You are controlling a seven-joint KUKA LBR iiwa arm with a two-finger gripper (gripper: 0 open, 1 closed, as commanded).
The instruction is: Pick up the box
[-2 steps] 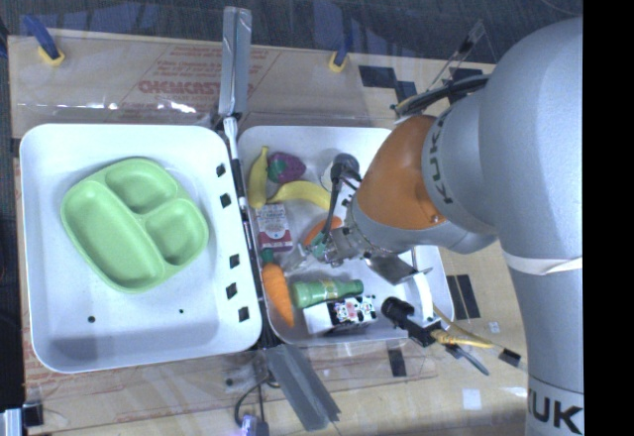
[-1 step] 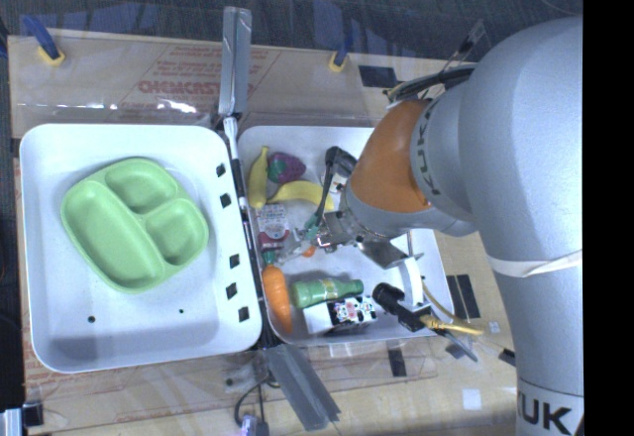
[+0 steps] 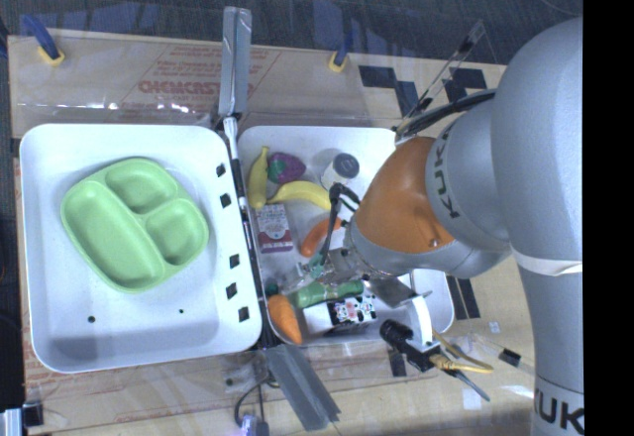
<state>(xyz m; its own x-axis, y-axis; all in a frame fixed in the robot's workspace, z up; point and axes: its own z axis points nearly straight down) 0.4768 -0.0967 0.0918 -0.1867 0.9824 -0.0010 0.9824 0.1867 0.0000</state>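
We find the arm [image 3: 475, 186] reaching in over the right bin [image 3: 297, 139], its orange band sitting above the bin's middle. The hand [image 3: 332, 275] hangs low among the contents at the bin's near half. We cannot tell how far it is open, as the wrist covers most of it, and we cannot tell whether it has hold of anything.

The box [image 3: 272, 228], a small reddish-and-white carton, lies flat just to the left of the hand and slightly beyond it, close against the bin's left wall. We see it apart from the hand, not between any part of it.

Beyond the hand lie two yellow bananas [image 3: 297, 192] and a purple item [image 3: 288, 166]; a white-and-dark round object [image 3: 344, 166] sits beyond and a little to the right. An orange carrot-like piece [image 3: 315, 238] rests just beyond the hand, between it and the bananas. Directly below the hand we note a green cylinder [image 3: 329, 293], touching or nearly touching it, and a black-and-white printed packet [image 3: 349, 312] just nearer than that. An orange rounded item [image 3: 285, 320] lies near-left of the hand, in the bin's corner.

Well to the left of the hand, the left bin [image 3: 59, 325] carries a green divided plate [image 3: 134, 223]
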